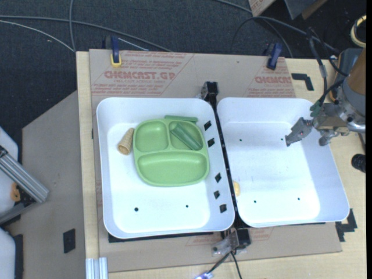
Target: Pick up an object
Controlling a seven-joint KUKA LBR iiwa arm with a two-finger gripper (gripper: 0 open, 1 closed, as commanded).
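Here the left bin (116, 214) holds a green tray (171, 156) and cone (125, 141); gripper (308, 131) grip can't be told.

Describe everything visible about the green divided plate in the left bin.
The green divided plate looks like matte light-green plastic, rounded in outline, with three compartments: one wide one nearer the camera and two smaller ones behind. It lies flat, right way up, in the upper middle of the left bin. A darker green piece lies in its back right compartment, and a small tan cone-shaped object sits against its left edge. The gripper is away over the right bin.
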